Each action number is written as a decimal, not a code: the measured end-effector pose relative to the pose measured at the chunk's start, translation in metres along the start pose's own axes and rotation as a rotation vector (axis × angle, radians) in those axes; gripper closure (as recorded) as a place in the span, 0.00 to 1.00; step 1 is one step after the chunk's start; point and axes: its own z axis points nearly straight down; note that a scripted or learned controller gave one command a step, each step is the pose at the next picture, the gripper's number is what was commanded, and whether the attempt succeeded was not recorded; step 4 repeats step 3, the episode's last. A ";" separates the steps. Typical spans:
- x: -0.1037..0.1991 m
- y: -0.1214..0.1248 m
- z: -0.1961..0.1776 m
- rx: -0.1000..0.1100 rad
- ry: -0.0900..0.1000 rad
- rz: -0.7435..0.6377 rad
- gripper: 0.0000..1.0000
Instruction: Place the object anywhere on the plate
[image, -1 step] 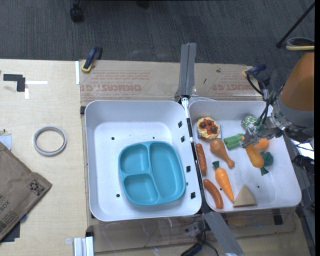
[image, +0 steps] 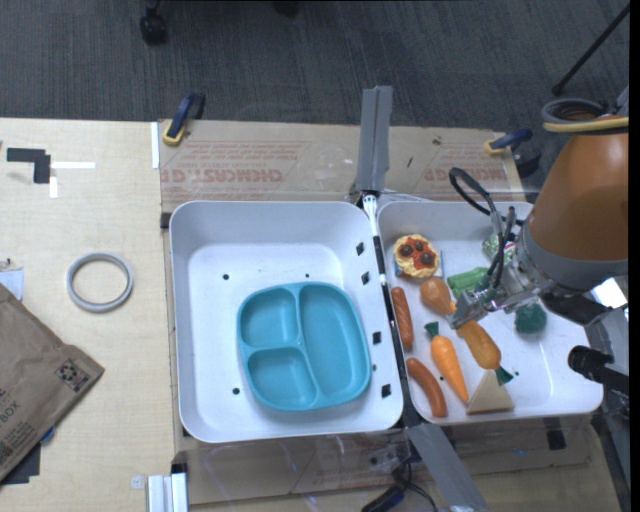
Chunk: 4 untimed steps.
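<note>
A blue three-compartment plate lies in the left white bin with nothing on it. The right bin holds toy foods: a small pizza, two sausages, a carrot, a tan potato-like piece, an orange oblong piece, a green piece, a broccoli and a tan wedge. My gripper hangs low over the right bin, between the green piece and the orange oblong piece. Nothing is visibly held.
The arm's orange-banded body covers the right bin's far right corner. A divider post stands behind the seam between the bins. A tape ring and a cardboard box lie on the bench at left.
</note>
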 end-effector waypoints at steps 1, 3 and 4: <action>0.058 0.016 0.038 0.002 0.000 0.124 1.00; 0.091 0.076 0.057 0.001 -0.002 0.146 0.00; 0.091 0.076 0.057 0.001 -0.002 0.146 0.00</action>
